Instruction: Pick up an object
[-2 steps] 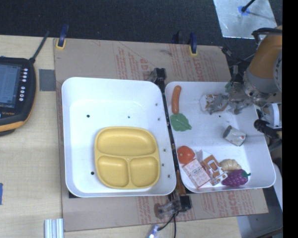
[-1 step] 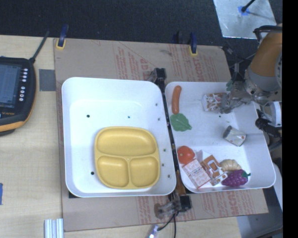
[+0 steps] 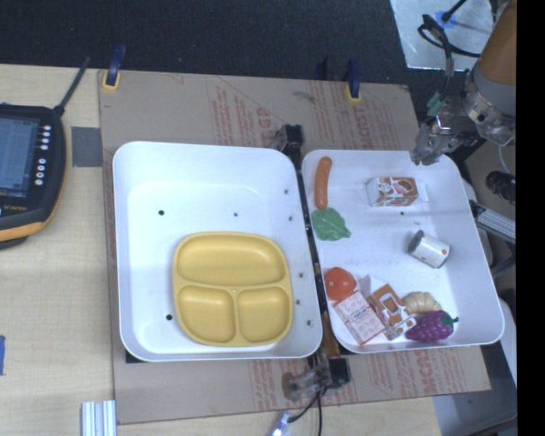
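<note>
The right bin holds an orange sausage, a green leaf, a small printed packet, a grey-and-white can on its side, a red tomato, two red-and-white cartons, a beige pastry and purple grapes. My gripper hangs above the bin's far right corner, up and right of the printed packet. Nothing shows between its fingers.
The left bin carries a yellow divided tray. A teach pendant lies on the bench at the far left. Blue clamps pin the cardboard at the back edge. Cables and arm parts crowd the upper right.
</note>
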Robot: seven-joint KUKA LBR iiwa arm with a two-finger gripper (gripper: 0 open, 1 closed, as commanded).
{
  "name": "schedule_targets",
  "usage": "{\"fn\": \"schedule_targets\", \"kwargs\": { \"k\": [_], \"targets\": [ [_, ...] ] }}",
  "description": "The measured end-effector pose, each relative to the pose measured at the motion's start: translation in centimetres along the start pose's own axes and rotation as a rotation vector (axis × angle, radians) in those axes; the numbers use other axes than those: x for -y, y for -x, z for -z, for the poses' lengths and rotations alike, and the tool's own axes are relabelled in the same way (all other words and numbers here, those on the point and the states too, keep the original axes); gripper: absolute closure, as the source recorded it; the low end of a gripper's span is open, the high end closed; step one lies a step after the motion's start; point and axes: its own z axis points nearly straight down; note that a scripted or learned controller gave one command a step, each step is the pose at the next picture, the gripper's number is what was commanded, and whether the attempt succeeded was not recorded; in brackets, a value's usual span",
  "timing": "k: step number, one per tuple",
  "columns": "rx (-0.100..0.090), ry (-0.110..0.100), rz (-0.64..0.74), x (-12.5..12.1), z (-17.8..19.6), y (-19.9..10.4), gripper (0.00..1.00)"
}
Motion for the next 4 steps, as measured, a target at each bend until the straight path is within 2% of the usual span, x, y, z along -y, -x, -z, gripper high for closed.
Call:
{"fn": "schedule_targets", "kwargs": {
  "k": [1, 2, 3, 4],
  "targets": [
    [0.001, -0.006, 0.0, 7.8, -7.2, 4.1, 1.0],
    [-0.001, -0.001, 0.0, 0.2, -3.6, -1.7, 1.0],
    [0.001, -0.006, 0.0, 8.7, -8.0, 3.8, 1.0],
    [-0.001, -0.002, 0.001, 2.6, -0.2, -5.0, 1.0]
  ]
}}
